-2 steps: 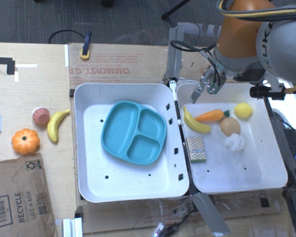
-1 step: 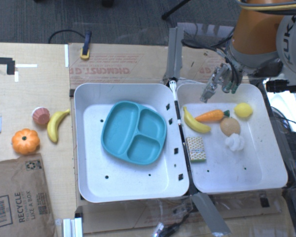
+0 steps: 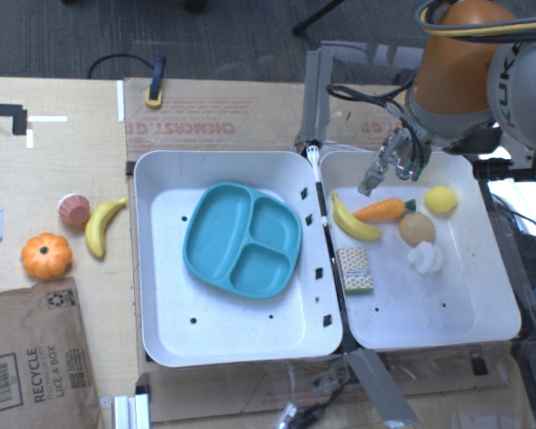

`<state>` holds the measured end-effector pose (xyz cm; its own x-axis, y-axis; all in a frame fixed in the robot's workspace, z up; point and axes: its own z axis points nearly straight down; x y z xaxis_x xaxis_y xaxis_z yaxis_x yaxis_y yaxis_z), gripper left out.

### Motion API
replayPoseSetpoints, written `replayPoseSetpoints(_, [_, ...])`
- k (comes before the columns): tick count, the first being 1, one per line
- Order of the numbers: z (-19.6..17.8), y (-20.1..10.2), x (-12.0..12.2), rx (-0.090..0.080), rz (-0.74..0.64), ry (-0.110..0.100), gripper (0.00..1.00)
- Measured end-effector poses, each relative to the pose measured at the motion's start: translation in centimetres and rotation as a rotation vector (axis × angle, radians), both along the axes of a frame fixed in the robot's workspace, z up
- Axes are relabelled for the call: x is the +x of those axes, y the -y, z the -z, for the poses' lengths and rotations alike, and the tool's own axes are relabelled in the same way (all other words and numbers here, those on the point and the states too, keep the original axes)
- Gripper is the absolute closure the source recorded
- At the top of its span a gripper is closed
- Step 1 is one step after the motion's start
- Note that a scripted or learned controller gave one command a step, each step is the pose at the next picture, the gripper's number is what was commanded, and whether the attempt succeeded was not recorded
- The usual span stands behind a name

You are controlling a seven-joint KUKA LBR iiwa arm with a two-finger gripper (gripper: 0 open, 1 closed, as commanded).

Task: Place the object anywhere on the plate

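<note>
A blue three-compartment plate (image 3: 243, 239) lies in the left bin (image 3: 161, 329) with nothing on it. The right bin (image 3: 482, 311) holds a yellow banana (image 3: 353, 222), an orange carrot (image 3: 380, 210), a lemon (image 3: 441, 200), a tan round item (image 3: 416, 230), a white crumpled item (image 3: 425, 258) and a yellow-green sponge block (image 3: 355, 269). My gripper (image 3: 391, 179) hangs over the far part of the right bin, just above the carrot. It looks open, with nothing between its fingers.
On the wooden bench left of the bins lie a small pumpkin (image 3: 46, 256), a second banana (image 3: 103, 225) and a pink cupcake (image 3: 74, 210). A brown paper bag (image 3: 36, 356) sits at the front left. A yellow clamp (image 3: 154, 94) is at the back.
</note>
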<state>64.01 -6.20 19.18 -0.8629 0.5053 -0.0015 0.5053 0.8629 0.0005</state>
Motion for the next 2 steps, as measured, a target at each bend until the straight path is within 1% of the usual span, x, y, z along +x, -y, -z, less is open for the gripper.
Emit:
replayPoseSetpoints(1, [-5.5,3.9,-1.9,-0.001,0.048,0.002,1.00])
replayPoseSetpoints(2, [-1.9,-2.8,0.2,0.001,0.149,-0.001,1.00])
